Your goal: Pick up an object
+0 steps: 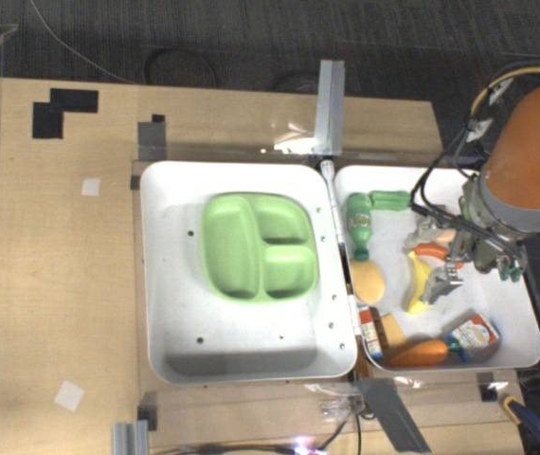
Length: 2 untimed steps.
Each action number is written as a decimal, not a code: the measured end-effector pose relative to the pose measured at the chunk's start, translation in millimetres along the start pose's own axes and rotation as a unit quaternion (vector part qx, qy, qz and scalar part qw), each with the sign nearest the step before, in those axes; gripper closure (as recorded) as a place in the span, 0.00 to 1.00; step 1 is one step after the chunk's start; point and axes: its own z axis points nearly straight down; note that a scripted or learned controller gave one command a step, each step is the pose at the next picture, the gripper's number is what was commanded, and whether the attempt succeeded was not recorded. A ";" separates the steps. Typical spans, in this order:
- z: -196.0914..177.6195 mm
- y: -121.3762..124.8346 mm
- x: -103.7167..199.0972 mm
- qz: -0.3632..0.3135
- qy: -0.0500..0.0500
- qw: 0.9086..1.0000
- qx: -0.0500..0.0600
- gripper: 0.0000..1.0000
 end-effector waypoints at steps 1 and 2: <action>67.9 10.6 -18.3 -0.001 0.002 1.000 -0.001 0.00; 129.2 -9.8 -27.2 0.104 -0.004 0.995 0.000 0.00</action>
